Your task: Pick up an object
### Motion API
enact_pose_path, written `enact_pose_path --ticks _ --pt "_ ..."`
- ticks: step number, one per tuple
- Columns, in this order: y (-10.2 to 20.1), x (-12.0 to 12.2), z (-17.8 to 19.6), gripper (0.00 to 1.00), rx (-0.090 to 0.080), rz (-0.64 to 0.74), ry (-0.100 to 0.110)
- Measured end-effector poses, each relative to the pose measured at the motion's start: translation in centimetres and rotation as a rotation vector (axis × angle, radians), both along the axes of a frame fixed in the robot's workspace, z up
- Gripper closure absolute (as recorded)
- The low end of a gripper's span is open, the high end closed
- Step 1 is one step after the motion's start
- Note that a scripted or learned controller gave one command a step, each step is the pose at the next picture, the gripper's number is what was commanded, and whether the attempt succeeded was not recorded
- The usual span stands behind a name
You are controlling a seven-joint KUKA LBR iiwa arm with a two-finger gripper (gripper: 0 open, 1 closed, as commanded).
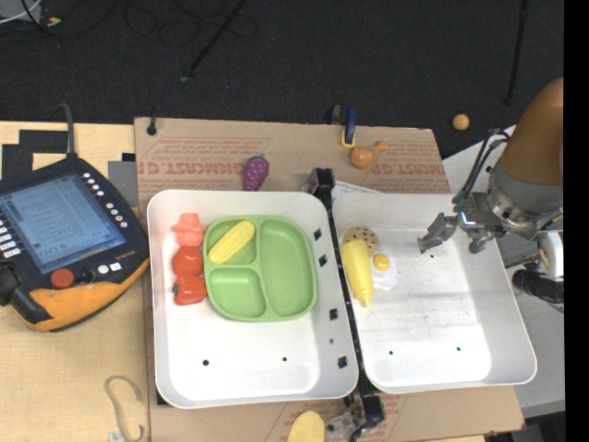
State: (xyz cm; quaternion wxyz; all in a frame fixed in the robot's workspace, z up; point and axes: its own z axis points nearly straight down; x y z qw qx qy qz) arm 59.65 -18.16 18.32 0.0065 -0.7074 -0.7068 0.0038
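Note:
My gripper (456, 236) hangs over the right bin (460, 357), near its upper right part, open with nothing between its fingers. At that bin's left side lie a long yellow squash-like toy (357, 269), a brown speckled cookie (362, 238) and a small fried-egg toy (382, 266), all well left of the gripper. The left bin (239, 366) holds a green divided plate (276, 284) with a yellow corn cob (229, 241) in its upper-left compartment. A red and orange toy (188, 260) lies left of the plate.
Behind the bins, a purple grape bunch (255, 171) and an orange pear-shaped toy (366, 154) rest on cardboard, with a blue clamp (349, 129) nearby. A small orange ball (460, 122) lies further back. A yellow lemon (306, 425) sits at the front edge. A teach pendant (60, 233) lies left.

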Motion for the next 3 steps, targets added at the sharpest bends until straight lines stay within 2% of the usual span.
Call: enact_pose_path --ticks 1,3 --pt "-0.1 0.3 0.8 0.0 -0.003 0.001 -0.013" --pt "1.0 0.7 -9.6 0.0 -0.002 0.003 -0.009"
